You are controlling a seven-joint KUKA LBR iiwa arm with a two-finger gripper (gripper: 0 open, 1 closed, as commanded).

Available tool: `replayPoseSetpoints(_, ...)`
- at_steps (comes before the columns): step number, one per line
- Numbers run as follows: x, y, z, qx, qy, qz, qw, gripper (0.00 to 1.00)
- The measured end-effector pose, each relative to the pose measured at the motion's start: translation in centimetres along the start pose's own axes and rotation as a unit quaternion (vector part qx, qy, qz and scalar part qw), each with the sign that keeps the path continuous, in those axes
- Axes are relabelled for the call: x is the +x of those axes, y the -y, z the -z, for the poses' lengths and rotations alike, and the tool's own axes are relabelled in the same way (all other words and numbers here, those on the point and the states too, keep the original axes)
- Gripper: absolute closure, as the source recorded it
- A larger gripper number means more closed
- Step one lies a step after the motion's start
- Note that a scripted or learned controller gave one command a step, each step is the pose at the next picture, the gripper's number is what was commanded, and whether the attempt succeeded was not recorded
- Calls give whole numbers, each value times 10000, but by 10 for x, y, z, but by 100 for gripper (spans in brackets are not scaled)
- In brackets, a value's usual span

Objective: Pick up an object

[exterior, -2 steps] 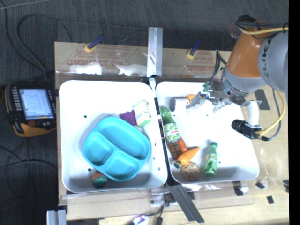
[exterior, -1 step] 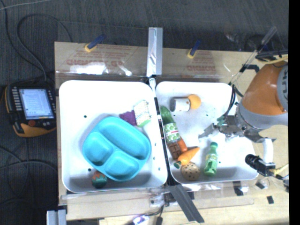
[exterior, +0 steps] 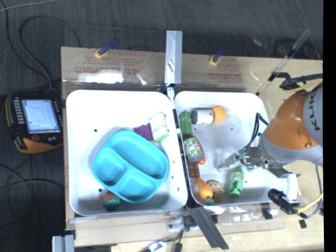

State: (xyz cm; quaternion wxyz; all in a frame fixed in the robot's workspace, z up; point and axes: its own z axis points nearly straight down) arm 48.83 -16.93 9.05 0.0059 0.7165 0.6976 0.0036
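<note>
Here, the 2-finger gripper (exterior: 231,161) hangs over the right white bin (exterior: 247,101), fingers spread, grasping nothing. Just beside it stands a small green bottle (exterior: 236,181); a speckled cookie-like round (exterior: 213,186) and an orange carrot (exterior: 203,189) lie near.

Bright, even overhead light; white bins (exterior: 79,140) glare slightly, shadows soft, focus mildly blurry.

Wooden bench (exterior: 79,62) is carrying two white bins side by side: left bin (exterior: 84,140), right bin (exterior: 247,101). A metal bar (exterior: 174,56) is lying upright between them at the back. Two yellow-blue clamps (exterior: 105,49) (exterior: 216,56) are sitting near the bench's back edge.
</note>
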Motion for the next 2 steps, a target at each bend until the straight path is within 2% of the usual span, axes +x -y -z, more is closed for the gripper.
replayPoseSetpoints(1,1,-1,10,-11,-5,5,10000,100)
replayPoseSetpoints(2,35,-40,104,78,-3,-276,9996,100)
